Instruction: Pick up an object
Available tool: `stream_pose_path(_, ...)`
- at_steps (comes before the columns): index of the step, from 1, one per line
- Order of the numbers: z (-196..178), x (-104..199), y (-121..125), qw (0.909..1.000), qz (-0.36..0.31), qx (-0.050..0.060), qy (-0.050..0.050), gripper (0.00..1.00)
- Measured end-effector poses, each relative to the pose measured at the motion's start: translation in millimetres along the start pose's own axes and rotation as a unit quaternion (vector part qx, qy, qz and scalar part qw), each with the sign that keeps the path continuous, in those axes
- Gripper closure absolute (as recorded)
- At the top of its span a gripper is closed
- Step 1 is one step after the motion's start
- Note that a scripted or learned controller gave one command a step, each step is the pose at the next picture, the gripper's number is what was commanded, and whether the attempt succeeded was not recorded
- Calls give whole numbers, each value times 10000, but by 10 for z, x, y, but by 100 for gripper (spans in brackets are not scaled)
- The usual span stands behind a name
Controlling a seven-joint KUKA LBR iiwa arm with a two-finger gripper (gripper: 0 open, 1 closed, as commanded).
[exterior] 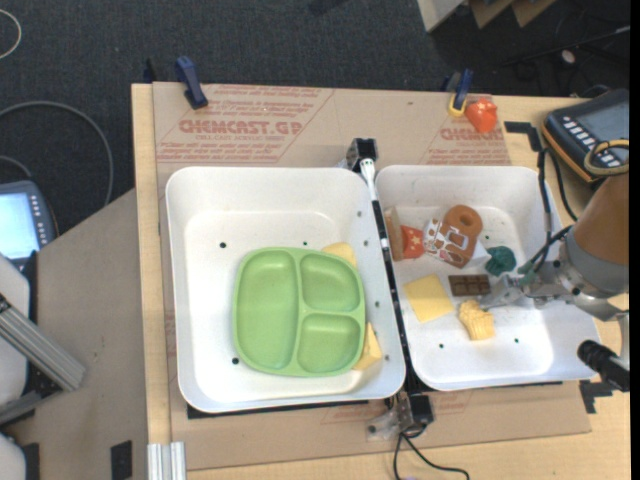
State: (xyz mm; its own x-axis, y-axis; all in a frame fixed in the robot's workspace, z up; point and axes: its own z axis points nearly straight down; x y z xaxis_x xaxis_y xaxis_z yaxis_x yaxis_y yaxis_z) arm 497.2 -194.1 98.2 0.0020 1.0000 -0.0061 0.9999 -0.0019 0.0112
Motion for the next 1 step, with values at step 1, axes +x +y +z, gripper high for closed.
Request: stream_pose_path(1,85,706,-144,10000,-20,-4,18,0)
